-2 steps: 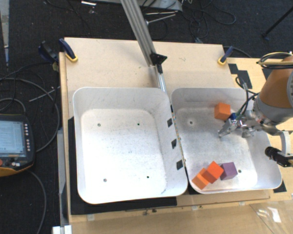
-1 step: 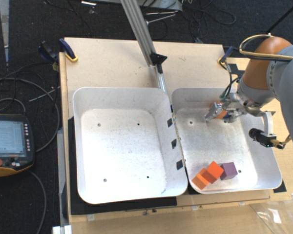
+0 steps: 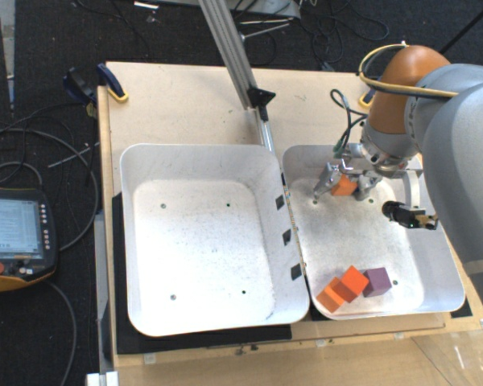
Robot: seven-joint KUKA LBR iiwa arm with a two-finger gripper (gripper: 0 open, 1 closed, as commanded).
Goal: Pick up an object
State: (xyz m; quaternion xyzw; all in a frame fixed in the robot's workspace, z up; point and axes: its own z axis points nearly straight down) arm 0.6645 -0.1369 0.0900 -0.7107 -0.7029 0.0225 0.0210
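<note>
Arm (image 3: 435, 111) bends down, end effector (image 3: 344, 185) gripping orange piece (image 3: 343, 187).

Two blocks (image 3: 342, 288) (image 3: 377, 281) lie touching in the right bin (image 3: 435, 252).

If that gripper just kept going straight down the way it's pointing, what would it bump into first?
Most likely the white floor of the right bin. The gripper points down over the bin's far end, with something small and orange at its tip; depth is hard to judge.
</note>
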